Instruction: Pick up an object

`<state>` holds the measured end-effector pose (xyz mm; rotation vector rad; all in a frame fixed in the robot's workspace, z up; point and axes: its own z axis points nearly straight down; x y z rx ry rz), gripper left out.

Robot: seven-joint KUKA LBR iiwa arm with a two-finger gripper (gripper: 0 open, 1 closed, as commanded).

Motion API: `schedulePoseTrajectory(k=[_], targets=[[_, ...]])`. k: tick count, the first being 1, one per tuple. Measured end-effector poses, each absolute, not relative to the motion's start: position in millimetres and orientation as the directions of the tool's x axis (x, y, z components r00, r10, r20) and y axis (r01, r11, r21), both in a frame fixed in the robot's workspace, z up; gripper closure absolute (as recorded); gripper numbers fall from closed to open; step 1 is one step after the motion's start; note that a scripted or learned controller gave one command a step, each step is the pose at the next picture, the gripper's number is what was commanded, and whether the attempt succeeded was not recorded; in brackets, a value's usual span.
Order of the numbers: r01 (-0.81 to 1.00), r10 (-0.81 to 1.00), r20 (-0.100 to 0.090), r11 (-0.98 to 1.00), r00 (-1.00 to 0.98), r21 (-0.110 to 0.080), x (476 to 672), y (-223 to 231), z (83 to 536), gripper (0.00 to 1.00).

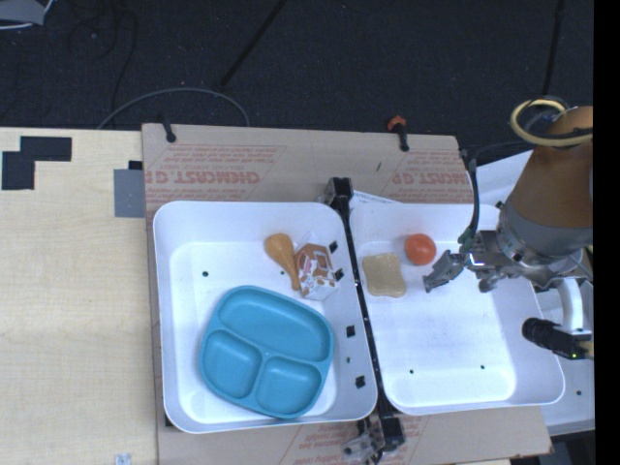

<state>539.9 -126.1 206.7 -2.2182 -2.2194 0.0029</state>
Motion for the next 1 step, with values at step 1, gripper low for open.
schedulePoseTrajectory(k=[1], targets=[[1.000,1.000,0.001,0.000,0.000,-0.007,547.9,-129.8,155.7,0.00]])
